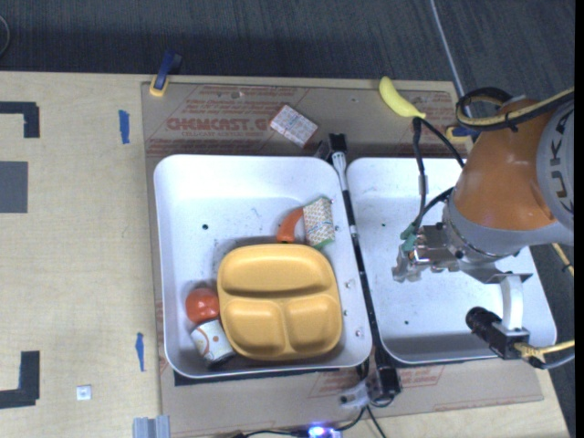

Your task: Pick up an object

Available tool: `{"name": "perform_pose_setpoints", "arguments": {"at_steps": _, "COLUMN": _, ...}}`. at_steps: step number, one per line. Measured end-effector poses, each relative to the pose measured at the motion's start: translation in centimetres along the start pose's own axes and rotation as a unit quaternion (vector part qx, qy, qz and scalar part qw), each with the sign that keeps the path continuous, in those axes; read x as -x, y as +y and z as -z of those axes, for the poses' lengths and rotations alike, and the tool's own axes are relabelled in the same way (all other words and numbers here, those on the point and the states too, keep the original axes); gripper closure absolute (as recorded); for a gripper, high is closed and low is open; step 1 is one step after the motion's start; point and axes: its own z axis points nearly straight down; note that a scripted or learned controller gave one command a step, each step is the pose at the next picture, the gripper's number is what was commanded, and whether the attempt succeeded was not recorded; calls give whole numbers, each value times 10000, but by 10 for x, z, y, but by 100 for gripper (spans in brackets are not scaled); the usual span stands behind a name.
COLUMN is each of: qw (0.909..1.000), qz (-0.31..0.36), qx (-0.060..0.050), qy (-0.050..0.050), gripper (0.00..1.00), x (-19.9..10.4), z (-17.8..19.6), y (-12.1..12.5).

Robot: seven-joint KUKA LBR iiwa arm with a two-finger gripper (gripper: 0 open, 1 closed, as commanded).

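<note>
The left bin [182, 199] holds a large yellow sectioned tray [278, 301] lying face up near its front. An orange and white round toy [205, 322] sits against the tray's left side. An orange piece [290, 224] and a speckled pale object [318, 222] lie just behind the tray. My gripper [412, 261] hangs over the middle of the right bin [392, 199], well apart from all these objects. Nothing shows between its fingers.
A yellow banana-shaped thing [398, 98] lies on the cardboard behind the right bin. A small patterned card [292, 125] rests behind the left bin, and a blue clip [163, 73] sits at the board's back left corner.
</note>
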Motion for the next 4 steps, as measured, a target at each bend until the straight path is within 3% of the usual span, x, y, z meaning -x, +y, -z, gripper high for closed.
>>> {"name": "perform_pose_setpoints", "arguments": {"at_steps": 1, "qw": 10000, "qz": -10, "qx": 14, "qy": -14, "gripper": 100, "x": 56, "z": 4, "y": -1}}
{"name": "perform_pose_setpoints", "arguments": {"at_steps": 2, "qw": 10000, "qz": 2, "qx": 13, "qy": -5, "gripper": 100, "x": 11, "z": 5, "y": 0}}
{"name": "perform_pose_setpoints", "arguments": {"at_steps": 3, "qw": 10000, "qz": -7, "qx": 1, "qy": -4, "gripper": 100, "x": 10, "z": 0, "y": 0}}
{"name": "perform_pose_setpoints", "arguments": {"at_steps": 4, "qw": 10000, "qz": -12, "qx": -4, "qy": -6, "gripper": 100, "x": 85, "z": -15, "y": -1}}
